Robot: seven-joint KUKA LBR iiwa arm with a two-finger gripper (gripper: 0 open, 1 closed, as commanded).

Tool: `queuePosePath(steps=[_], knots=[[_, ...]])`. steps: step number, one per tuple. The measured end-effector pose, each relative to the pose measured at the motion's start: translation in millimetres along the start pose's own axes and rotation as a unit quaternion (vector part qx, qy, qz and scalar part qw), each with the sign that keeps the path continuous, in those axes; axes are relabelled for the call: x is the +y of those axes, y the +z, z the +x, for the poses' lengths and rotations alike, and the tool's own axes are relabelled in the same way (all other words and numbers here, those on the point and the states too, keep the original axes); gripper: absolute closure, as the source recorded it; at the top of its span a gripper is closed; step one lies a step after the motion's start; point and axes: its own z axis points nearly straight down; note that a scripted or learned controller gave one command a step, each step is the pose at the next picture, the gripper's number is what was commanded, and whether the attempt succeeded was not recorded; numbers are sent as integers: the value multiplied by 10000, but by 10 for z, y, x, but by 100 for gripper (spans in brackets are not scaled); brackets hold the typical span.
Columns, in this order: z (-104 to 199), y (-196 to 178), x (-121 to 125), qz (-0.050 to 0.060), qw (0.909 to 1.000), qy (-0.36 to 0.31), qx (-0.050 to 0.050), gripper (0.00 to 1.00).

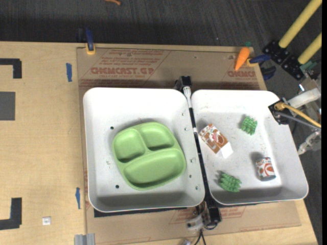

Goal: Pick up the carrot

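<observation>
Carrot [242, 58]: tapered, orange, on cardboard | tray [148, 155]: glossy green, three-sectioned

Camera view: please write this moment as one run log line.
small orange carrot: on bench behind right white bin, outside it | divided green plastic plate: in left white bin | pick: not done
</observation>
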Motion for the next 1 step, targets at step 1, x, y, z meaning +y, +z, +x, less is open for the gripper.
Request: queuePosePath(steps=[1], knots=[[90, 961, -351, 10, 9993, -368, -9, 0]])
